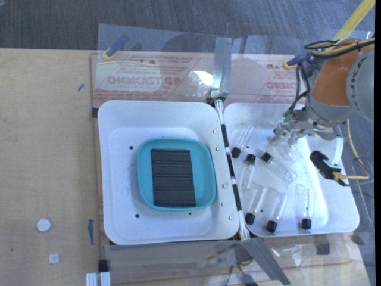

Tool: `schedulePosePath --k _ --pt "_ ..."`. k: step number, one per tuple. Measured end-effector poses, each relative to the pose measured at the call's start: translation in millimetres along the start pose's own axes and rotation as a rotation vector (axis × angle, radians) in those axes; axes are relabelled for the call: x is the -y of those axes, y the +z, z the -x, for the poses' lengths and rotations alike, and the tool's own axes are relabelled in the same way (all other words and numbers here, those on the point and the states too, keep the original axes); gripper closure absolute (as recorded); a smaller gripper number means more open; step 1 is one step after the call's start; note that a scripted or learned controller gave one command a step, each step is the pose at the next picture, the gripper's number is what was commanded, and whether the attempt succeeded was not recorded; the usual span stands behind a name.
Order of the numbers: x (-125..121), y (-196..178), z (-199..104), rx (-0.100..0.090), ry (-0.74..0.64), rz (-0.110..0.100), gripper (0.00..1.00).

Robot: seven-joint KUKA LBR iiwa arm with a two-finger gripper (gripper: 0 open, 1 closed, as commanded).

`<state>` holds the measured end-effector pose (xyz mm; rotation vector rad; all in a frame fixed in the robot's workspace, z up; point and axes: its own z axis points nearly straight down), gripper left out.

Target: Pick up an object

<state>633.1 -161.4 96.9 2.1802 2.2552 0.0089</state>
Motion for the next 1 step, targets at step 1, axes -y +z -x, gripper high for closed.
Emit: schedulePosePath --k 1 --pt "-34.5 -128.9 -82.4 0.001 -0.063 -0.007 1.00"
